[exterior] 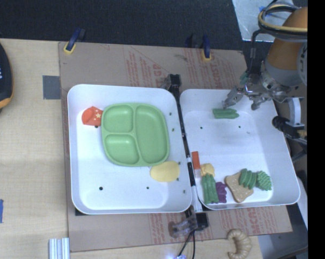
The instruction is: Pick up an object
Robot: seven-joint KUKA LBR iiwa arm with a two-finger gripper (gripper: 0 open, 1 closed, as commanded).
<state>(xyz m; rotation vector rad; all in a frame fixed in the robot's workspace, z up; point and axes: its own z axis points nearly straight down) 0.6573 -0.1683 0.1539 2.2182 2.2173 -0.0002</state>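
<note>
1. A flat green pod [225, 113], the nearest thing to the arm, is seen lying in the right bin [243, 144] near its far edge, just below the gripper [243, 97].
2. The gripper is seen spread wide above the bin's far rim, its two fingers splayed to either side; nothing is held between them, and the left fingertip [230, 100] hangs just above the pod.
3. Open white floor is left around the pod on the near side, with the middle of the bin bare.
4. Along that bin's near edge a cluster is gathered: a tan toast slice [238, 188], three ribbed green pieces, a purple bit [221, 191] and a small yellow piece [207, 169].
5. In the left bin [87, 188] one smooth green three-part tray [135, 134] is set, with one red piece [91, 116] touching its left side and one yellow lemon [165, 171] at its near corner.
6. Both bins are seated on brown cardboard [124, 63], which is held by three clamps at the far edge.
</note>
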